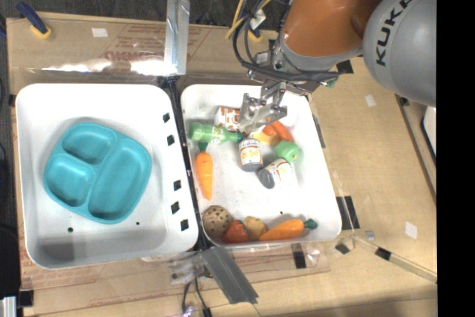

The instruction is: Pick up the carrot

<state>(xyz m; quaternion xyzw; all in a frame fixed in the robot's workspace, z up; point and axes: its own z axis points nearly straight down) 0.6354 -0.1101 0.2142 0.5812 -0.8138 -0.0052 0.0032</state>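
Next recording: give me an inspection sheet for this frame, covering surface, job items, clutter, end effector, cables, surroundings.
Surface: two white bins side by side; right bin holds the toy food, left bin holds a teal divided plate.
Job items: two carrots in the right bin, one carrot by its left wall, another carrot along the front wall.
Clutter: green bottle, two small cans, green apple, strawberry, potato, brown ball.
End effector: end effector low over the bin's back part, above the cans; finger state unclear.
Cables: yellow and black cables looped at the wrist.
Surroundings: cardboard-covered bench, tape marks.
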